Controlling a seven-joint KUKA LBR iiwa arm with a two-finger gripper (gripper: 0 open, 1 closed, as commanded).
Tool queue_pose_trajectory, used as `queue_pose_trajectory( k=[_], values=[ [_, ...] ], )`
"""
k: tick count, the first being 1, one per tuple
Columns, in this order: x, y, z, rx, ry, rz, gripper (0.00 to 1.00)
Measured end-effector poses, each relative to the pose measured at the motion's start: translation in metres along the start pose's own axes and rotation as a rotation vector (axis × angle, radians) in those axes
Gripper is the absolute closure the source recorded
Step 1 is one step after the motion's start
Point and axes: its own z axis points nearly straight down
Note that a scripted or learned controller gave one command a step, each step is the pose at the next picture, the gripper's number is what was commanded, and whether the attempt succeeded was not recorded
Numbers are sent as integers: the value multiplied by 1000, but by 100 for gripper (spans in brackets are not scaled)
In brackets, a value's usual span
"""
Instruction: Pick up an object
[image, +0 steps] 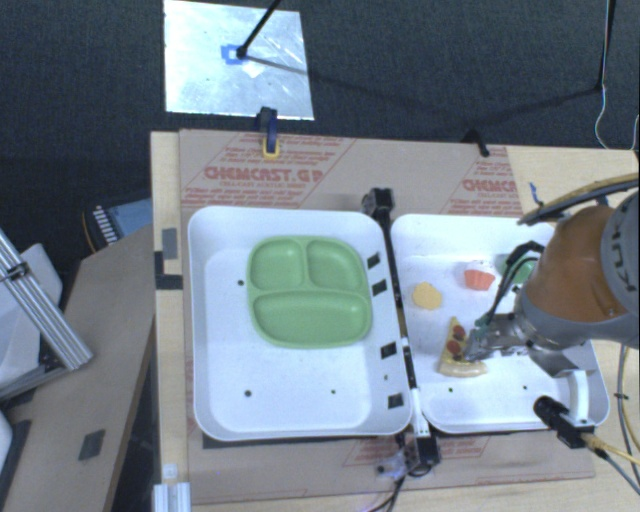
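Gripper (478, 338) is down in the right bin (440, 238), right at the pizza slice (460, 352); green divided plate (308, 291) sits in the left bin (215, 330).

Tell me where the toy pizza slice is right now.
The wedge-shaped toy pizza slice lies in the right-hand shallow white bin, near its front left, just below the small round yellow piece, at the gripper.

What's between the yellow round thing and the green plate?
In the camera view, bare white bin floor and the black-clipped divider where both bins meet lie between the yellow round piece and the green plate.
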Motion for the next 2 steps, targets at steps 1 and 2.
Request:
queue_pose_trajectory(
  k=[1,2],
  values=[
    [-4,0,-43,9,-7,2,100],
    [-9,-5,-102,5,-8,2,100]
  ],
)
